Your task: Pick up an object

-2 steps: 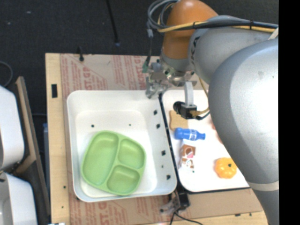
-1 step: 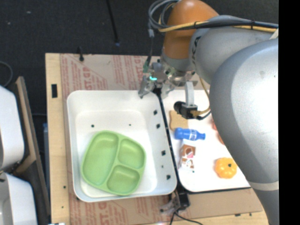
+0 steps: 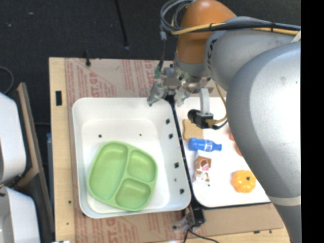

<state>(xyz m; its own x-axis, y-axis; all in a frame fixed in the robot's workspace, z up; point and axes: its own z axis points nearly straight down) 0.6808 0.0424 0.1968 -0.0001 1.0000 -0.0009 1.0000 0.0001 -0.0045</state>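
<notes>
My gripper (image 3: 160, 98) hangs over the far rim of the left bin (image 3: 81, 135), close to the divider between the two bins. It is open with nothing between its fingers. A green divided plate (image 3: 123, 175) lies in the left bin, toward the front. In the right bin (image 3: 228, 199) lie a blue bottle (image 3: 204, 145), a tan flat piece (image 3: 191, 131), a small brown and white carton (image 3: 202, 169) and an orange pumpkin-shaped toy (image 3: 243, 181). The gripper touches none of them.
The grey arm (image 3: 263, 95) covers the right side and far part of the right bin. A pinkish thing (image 3: 236, 147) peeks out at the arm's edge. The cardboard bench top (image 3: 111, 77) shows behind the bins.
</notes>
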